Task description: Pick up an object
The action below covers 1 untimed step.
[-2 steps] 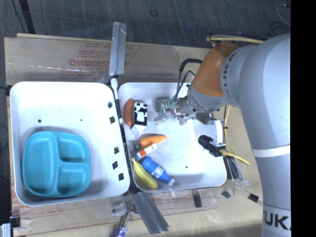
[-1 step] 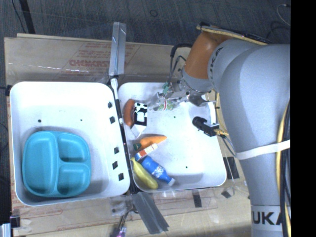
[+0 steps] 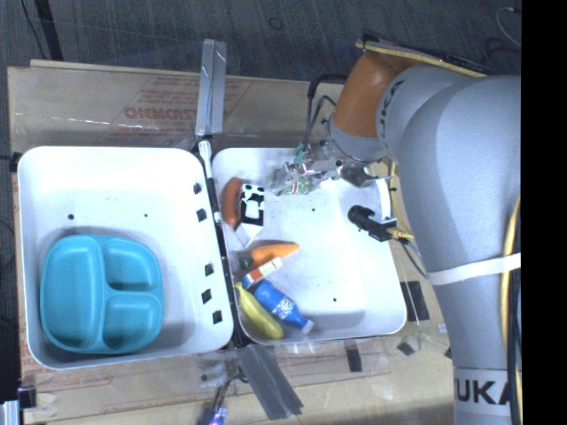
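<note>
Grey arm fills the right side of the camera view, bulky, with its orange band at the top where the wrist bends down toward the right-hand bin. The left-hand bin sits just beside it, the two white bins sharing a middle wall; both rest on a brown bench.

In the left-hand bin lies a blue divided tray, flat on the floor in the near-left part, with three compartments showing.

At the far edge of the right-hand bin the gripper hangs low over the white floor — a tangle of metal and small wires from this angle, and whether it is spread or closed, or has hold of anything, cannot be told.

The objects to pick cluster along the right-hand bin's left wall, apart from the gripper. A yellow banana lies in the near-left corner, touching a blue-and-white tube with a red cap that lies slantwise beside it. Just above them is an orange carrot, pointing right. Farther up the wall stands a reddish-orange oblong object, and just beside it a small black-and-white block — the nearest thing to the gripper, though still clear of it.
</note>
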### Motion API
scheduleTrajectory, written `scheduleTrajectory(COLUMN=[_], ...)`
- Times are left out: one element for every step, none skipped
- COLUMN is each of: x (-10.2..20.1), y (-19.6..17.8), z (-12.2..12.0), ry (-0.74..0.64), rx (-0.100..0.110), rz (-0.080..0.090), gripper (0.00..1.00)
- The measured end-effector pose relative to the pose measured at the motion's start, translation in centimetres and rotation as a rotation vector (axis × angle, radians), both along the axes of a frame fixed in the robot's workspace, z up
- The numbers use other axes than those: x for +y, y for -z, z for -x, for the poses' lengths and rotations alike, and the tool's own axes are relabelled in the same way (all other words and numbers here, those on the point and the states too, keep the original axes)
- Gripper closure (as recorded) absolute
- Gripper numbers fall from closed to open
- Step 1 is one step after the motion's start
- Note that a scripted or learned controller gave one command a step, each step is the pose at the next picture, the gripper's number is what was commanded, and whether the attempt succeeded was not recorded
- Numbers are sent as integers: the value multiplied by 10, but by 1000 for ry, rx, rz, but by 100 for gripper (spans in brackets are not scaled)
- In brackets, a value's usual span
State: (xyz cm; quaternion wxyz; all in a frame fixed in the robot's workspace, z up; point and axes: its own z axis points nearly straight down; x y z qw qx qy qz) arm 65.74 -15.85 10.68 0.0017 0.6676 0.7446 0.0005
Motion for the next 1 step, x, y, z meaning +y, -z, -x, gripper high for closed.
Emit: scheduleTrajectory(x=[65], y=[-92], z=[34], ry=[29], rx=[5], rz=[-2], gripper=[100])
